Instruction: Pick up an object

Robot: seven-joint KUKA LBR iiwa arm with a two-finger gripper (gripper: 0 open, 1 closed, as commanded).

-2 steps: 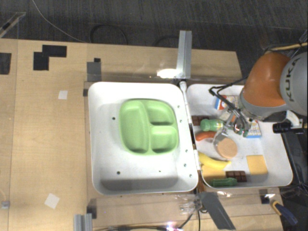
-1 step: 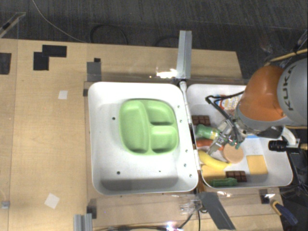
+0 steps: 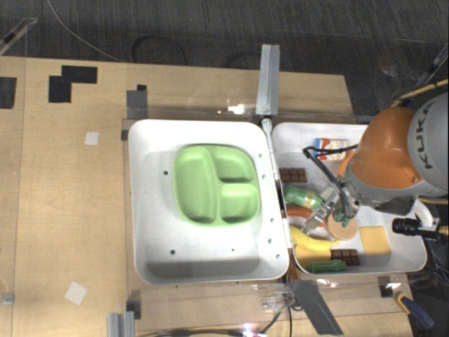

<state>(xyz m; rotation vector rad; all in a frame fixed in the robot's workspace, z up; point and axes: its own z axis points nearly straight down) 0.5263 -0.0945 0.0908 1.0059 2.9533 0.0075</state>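
We see a matt wooden tabletop [image 3: 63, 209], smooth white plastic bins [image 3: 151, 258], a glossy green plastic tray [image 3: 214, 183], and a brushed metal post [image 3: 268, 83] at twelve o'clock.

A pale green divided tray [image 3: 215, 184] sits in the white left bin [image 3: 151, 255]. In the white right bin [image 3: 414, 258]: a yellow banana [image 3: 312, 243], a yellow sponge block [image 3: 374, 240], two dark brown chocolate bars [image 3: 293, 176], a dark green vegetable [image 3: 327, 265], and a red, white and blue carton [image 3: 331, 145]. The arm [image 3: 393, 153] shows an orange band on grey.
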